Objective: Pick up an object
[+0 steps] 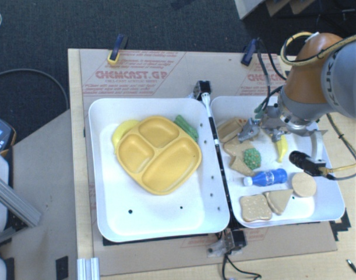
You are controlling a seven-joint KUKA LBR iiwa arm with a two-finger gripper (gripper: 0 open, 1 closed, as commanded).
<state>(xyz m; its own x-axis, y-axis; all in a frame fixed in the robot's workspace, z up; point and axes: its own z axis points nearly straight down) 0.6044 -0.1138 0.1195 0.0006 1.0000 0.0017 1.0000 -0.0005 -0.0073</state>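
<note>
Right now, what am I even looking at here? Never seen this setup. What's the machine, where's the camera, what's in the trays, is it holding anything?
It is one robot arm, grey with an orange band, reaching in from the right. The single camera is fixed above the bench and looks down at a slant.

Two shallow white bins sit side by side. The left bin holds a yellow divided plate, with a green piece and something yellow peeking out from behind it.

The right bin holds toy food: a green broccoli-like piece, a blue bottle, slices of bread, a round cracker and a yellow banana-like piece.

The tool hangs low over the right bin's far half. I see nothing between its fingers, so I would not call anything held.
</note>
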